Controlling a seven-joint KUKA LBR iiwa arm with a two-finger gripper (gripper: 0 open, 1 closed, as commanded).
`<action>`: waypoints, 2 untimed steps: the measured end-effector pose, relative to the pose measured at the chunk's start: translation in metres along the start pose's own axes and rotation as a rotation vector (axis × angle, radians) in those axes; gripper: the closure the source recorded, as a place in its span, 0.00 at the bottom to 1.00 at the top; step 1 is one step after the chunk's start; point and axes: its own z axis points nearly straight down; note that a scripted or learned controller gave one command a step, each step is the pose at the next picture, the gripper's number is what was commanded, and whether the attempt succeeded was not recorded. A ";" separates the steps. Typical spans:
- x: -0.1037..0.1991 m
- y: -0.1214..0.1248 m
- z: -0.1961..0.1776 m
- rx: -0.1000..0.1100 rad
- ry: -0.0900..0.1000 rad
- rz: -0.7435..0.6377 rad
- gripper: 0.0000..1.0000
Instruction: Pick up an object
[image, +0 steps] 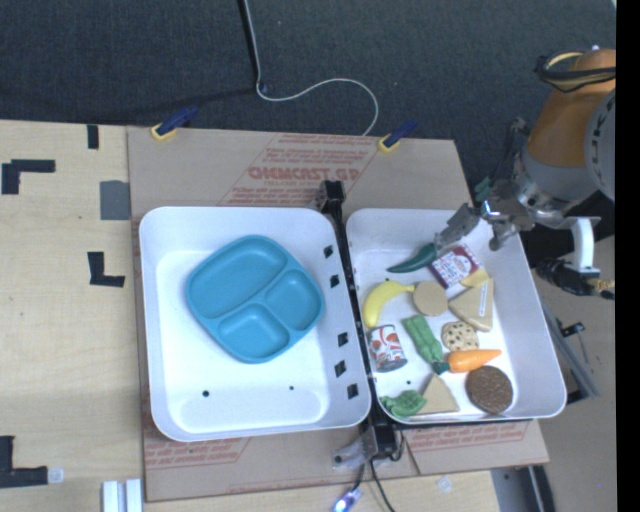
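The banana (385, 297), at nine o'clock in the right bin (540, 340), looks light and stiff (likely plastic); pinch mid-curve.

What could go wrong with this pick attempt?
The gripper hangs over the right bin's far end, where a green pepper, a red packet and a cheese wedge crowd together. It could catch two at once, or nudge one against the bin's wall and come away with nothing.

Arm (575, 140): grey rounded housing with orange band on top, metal wrist block below, teal fitting on its side, white bracket at the right.
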 end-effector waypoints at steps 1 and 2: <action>0.047 -0.044 -0.164 -0.018 -0.001 -0.005 0.00; 0.045 -0.045 -0.163 -0.001 -0.001 -0.001 1.00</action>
